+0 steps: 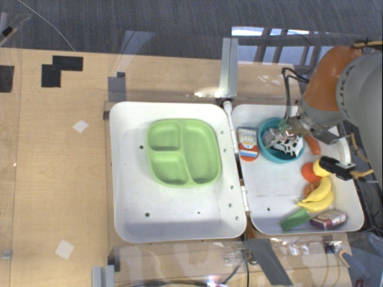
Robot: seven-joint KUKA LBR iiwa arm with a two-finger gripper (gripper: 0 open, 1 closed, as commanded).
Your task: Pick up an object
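Gripper [286, 141] over teal bowl [274, 150]

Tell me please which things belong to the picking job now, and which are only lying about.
In the job:
gripper, over the teal bowl
right bin

Lying about:
green divided plate in the left bin
small carton
banana
green vegetable
purple packet

The arm [359, 88] is chunky rounded grey with a bright orange band [326, 79] above the wrist. Thin black cables [289, 88] loop just beside that band, pretty messy looking.
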